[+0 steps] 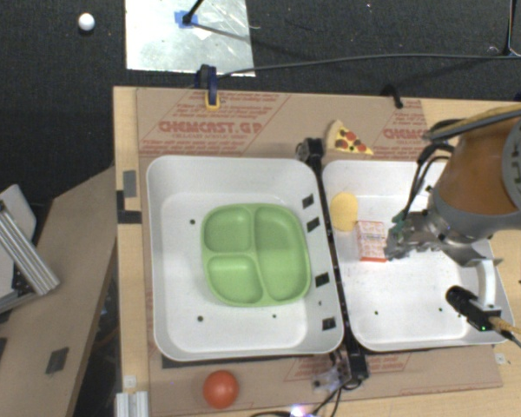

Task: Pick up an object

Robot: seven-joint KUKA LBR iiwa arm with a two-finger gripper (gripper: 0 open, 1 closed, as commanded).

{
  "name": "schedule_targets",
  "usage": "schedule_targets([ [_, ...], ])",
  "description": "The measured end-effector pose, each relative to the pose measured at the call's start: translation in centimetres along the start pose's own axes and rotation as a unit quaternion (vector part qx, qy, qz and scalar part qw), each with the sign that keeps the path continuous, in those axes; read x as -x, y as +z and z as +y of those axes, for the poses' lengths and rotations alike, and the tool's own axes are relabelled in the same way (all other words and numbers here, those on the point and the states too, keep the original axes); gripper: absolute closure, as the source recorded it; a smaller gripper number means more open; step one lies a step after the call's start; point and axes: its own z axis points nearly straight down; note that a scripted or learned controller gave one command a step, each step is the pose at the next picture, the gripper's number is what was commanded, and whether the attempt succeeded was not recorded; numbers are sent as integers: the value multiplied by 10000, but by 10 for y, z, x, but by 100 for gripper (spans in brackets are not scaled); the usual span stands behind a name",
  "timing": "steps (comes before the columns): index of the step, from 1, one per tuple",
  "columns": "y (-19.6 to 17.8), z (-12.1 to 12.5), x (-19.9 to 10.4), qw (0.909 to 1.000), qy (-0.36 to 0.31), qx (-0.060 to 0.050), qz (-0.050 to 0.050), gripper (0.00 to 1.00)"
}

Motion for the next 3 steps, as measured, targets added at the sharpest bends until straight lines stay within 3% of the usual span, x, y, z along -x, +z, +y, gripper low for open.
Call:
schedule_targets([
  [1, -54, 3, 0, 10000, -1, 1, 0, 100],
  [3, -56, 54, -99, 10000, -29, -19, 21, 100],
])
